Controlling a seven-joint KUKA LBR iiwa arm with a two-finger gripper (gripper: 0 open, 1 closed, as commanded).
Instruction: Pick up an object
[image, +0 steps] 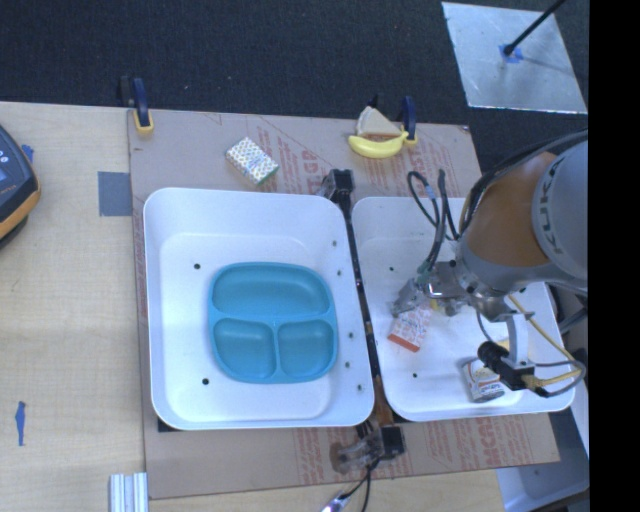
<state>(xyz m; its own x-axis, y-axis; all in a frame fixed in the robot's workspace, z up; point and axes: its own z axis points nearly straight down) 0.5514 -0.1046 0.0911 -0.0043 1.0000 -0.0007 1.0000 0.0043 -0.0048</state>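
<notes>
Camera view: wooden bench (70, 330), dark carpet (250, 50).

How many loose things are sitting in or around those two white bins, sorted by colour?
Blue: 1, the divided plate in the left bin.
Yellow: 1, the banana behind the bins.
White and orange: 1, the packet in the right bin.
Pale patterned: 1, the small box.
Silvery: 1, the small item.
Total: 5

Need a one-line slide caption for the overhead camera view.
Arm's gripper down in the right bin near a small packet; blue divided plate in the left bin.
</notes>
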